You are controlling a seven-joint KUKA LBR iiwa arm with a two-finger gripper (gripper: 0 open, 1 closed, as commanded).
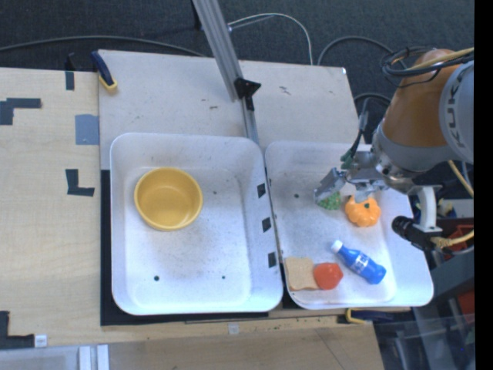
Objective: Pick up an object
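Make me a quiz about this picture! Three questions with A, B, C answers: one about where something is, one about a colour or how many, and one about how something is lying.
1. Where is the yellow bowl?
A. left bin
B. right bin
C. on the wooden bench

2. What colour is the bottle?
A. green
B. blue
C. red

3. How is the bottle placed?
A. standing upright
B. lying on its side
C. inside the bowl

Answers:
1. A, the bowl sits in the left bin.
2. B, its body is blue with a white cap.
3. B, it lies flat on the floor of the right bin, near the red thing and the tan sponge.
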